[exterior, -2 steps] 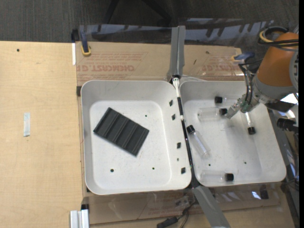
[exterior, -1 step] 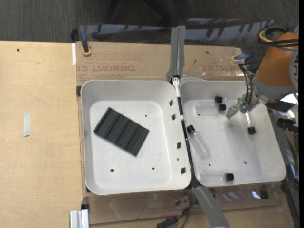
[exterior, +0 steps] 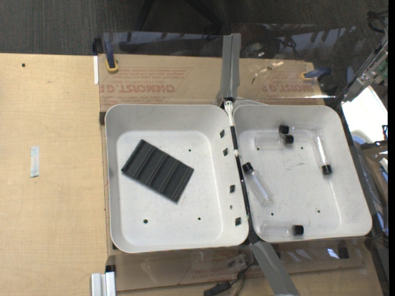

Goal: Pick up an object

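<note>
black ribbed panel in left bin; cardboard print reads "chemcast".

Lab or robotics test cell, not a home. Two shallow white bins, left bin and right bin, sit side by side on a bench lined with printed cardboard. Blue clamps grip the cardboard at its far edge. Plain plywood panel runs along the bench's left edge. Dark office carpet beyond the far edge, with chair legs on it.
</note>
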{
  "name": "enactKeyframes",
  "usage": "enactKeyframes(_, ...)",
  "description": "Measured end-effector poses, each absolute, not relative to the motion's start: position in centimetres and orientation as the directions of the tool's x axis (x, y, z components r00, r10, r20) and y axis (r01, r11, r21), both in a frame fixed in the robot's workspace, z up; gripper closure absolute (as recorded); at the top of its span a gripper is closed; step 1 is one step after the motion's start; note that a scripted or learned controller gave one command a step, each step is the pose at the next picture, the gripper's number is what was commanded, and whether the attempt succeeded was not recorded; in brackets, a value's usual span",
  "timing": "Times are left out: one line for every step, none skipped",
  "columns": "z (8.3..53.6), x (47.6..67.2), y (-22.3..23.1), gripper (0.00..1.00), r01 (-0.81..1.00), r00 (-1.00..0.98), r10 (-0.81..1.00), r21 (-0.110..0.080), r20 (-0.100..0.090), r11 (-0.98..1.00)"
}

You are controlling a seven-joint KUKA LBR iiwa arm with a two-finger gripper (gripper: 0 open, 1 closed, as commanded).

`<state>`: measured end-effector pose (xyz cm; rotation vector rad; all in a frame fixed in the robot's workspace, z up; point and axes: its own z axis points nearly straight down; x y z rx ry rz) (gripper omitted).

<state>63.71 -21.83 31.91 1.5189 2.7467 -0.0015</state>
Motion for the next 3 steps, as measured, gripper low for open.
enactKeyframes(18.9, 65.9, -22.1, 0.00, 0.819, -0.574, 0.819, 0.000, -0.002, 0.574)
enactKeyframes(20.0, 66.1, -22.1, 1.00, 0.817, -0.576, 0.817, 0.002, -0.007, 0.576)
enactKeyframes(20.0, 66.1, -22.1, 0.00, 0.817, -0.576, 0.817, 0.002, -0.007, 0.576)
